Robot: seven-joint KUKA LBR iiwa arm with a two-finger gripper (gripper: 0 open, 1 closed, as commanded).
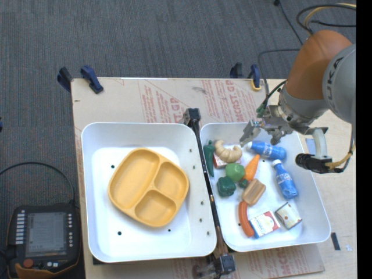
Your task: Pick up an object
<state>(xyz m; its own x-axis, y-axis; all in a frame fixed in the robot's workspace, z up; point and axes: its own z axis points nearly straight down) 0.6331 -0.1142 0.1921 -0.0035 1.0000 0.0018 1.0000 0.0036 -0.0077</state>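
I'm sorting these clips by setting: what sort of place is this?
Likely a robotics lab: a robot arm over two white bins on a clamped board, toy food in one bin, and a teach pendant on grey carpet.

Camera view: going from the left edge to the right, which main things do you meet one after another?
Black handheld controller → yellow divided plate in the left bin → green toy vegetable → orange carrot → blue bottle → small white carton.
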